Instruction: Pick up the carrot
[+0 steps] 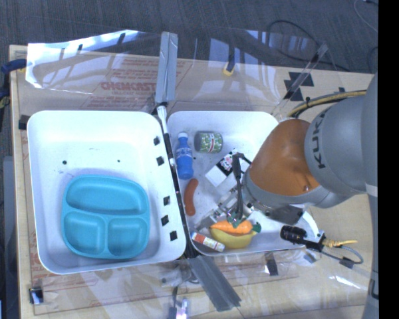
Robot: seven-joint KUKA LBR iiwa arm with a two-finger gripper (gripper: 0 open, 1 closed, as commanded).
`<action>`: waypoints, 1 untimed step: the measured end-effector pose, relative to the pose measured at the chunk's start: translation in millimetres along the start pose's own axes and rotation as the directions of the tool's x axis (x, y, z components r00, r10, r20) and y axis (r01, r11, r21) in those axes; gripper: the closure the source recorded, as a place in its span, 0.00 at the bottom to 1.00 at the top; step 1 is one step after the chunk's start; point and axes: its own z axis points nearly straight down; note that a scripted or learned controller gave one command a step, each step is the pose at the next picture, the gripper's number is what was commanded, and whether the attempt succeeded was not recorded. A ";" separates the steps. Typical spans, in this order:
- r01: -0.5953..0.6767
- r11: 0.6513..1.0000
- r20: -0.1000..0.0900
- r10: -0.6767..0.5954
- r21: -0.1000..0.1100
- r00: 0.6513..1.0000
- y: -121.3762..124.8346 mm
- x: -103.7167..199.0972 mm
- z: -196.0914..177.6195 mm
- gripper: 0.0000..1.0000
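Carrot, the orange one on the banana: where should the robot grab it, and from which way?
Probably around its middle, coming straight down from above. The carrot lies flat and crosswise on the banana, green top to the right, so its long sides are free for the tool hovering just above; the bin wall blocks a low approach.

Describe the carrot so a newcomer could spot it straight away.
Look in the right-hand white bin, the one the grey and orange arm reaches into. Near its front edge, just below the gripper, a yellow banana lies flat. The carrot sits on top of it: small, orange, with a green tip, unlike the longer red-brown sausage to its left.
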 end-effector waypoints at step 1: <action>0.005 1.000 -0.003 -0.005 0.001 1.000 0.5 -0.2 -8.0 1.00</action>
